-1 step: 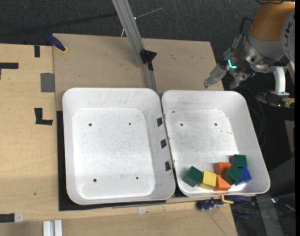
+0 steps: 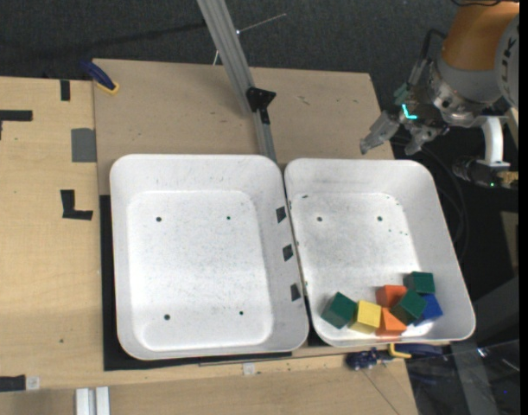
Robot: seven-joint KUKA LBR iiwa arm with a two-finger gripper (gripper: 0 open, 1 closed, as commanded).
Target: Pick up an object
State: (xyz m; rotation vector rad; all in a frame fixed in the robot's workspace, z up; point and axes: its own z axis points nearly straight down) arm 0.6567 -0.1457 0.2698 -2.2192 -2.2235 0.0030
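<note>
The two-finger gripper (image 2: 393,138) hangs open and empty above the right white bin's (image 2: 436,199) far corner. Risk: the tightly clustered coloured blocks (image 2: 386,305) may defeat finger insertion.

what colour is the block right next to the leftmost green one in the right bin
Yellow. The yellow block sits just right of the green block, seen in the camera view.

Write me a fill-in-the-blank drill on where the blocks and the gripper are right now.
1. The blocks lie in the ____ bin.
2. They cluster in that bin's ____ right corner.
3. The gripper hangs beyond the bin's ____ right corner.
4. Between a green and an orange block sits a ____ block.

Missing words: right; near; far; yellow
</note>
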